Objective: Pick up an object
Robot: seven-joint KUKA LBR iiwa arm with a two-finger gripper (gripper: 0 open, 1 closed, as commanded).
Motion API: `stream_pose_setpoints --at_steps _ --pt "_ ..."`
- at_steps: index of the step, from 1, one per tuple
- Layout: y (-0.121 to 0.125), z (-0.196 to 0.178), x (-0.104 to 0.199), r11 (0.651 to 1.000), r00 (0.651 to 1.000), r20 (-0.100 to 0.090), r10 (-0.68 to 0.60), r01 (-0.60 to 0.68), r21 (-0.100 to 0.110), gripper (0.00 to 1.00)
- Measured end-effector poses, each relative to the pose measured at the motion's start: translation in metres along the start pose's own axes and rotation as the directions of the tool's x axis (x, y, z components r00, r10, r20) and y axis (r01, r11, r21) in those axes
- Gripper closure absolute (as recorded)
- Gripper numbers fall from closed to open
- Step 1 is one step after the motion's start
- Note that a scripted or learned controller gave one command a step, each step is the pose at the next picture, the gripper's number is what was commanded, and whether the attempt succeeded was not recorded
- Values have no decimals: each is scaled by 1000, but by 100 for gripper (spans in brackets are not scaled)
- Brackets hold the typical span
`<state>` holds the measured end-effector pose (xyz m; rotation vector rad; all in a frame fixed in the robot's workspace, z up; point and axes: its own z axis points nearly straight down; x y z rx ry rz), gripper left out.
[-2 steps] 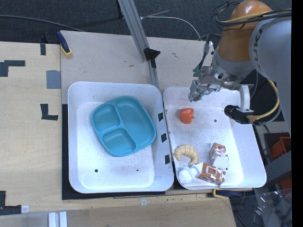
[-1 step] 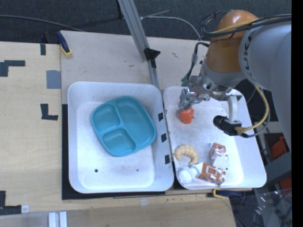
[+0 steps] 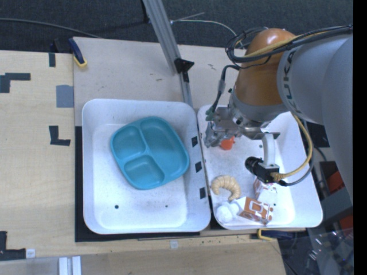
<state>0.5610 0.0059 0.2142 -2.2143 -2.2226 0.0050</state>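
Pick not done: gripper low in right bin, just beside orange bit, can't tell if it grips anything; croissant below untouched.

Pale wood bench top fills the left side, marked with grey and black tape patches. Dark carpet-like floor runs across the top edge. A slanted aluminium strut crosses the bench rear. A blue-and-yellow clamp sits at the bench corner. Lighting even, diffuse.
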Motion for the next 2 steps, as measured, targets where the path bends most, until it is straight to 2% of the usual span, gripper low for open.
stream_pose_setpoints --at_steps 2 --pt "-59 4 83 1000 1000 -1 -2 2 0 100"
